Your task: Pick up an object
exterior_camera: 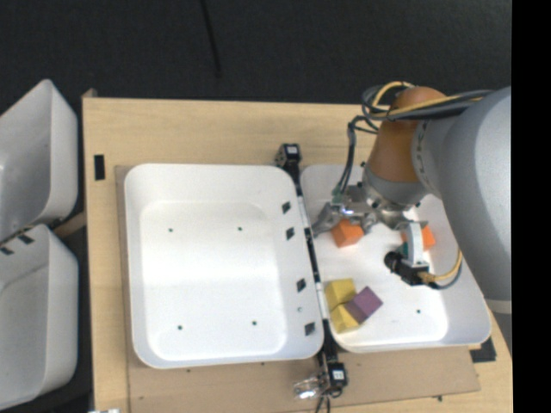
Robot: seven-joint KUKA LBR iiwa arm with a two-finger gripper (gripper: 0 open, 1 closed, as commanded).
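From above, you are seeing the gripper (344, 222) hanging low in the right bin (430, 321), touching an orange block (347, 234); grip undeterminable. Yellow blocks (339, 292) and a purple block (367, 302) are lying near the front.

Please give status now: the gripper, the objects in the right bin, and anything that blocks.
Gripper low in right bin, at orange block; grasp not confirmed. Yellow blocks and purple block bunched near front. Left bin wall close beside gripper.
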